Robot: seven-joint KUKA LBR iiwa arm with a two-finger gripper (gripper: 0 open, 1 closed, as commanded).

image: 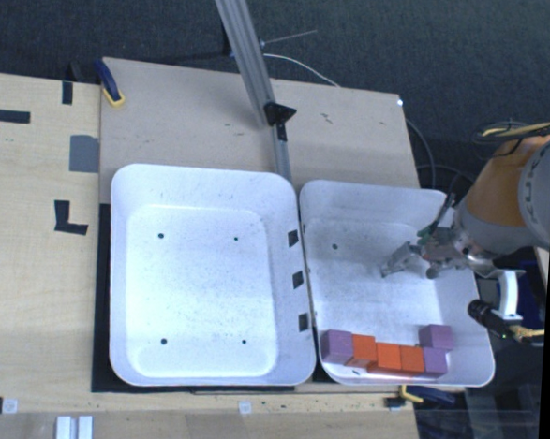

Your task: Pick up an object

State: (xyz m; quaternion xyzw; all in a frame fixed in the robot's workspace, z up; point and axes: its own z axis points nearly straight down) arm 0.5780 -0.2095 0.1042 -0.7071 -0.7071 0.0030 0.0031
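- Dark carpet surrounds a pale wooden desk (216, 116) bearing two shallow white bins, with a metal pole (249, 57) slanting in from the top.
- Landmark: the right bin (369, 220). Along its near wall sits a row of blocks, a purple block (338, 344) at the left end, orange blocks (389, 355) in the middle and two more purple ones (436, 348) stacked at the right end.
- Over the right bin's middle, toward its far-right side, hangs the hand (396, 264); its fingers look spread and pinch nothing, well apart from the blocks.
- Left of the right bin, touching it, lies the left bin (123, 250), speckled with dark marks.
- Judging by looks, the blocks are small, light and stiff, probably foam or wood, with flat faces that should grip well; none seems fragile.
- Best hold is likely across two opposite flat sides of the left purple block, which has free space on its left; the packed row and the bin wall just behind could crowd the fingers.
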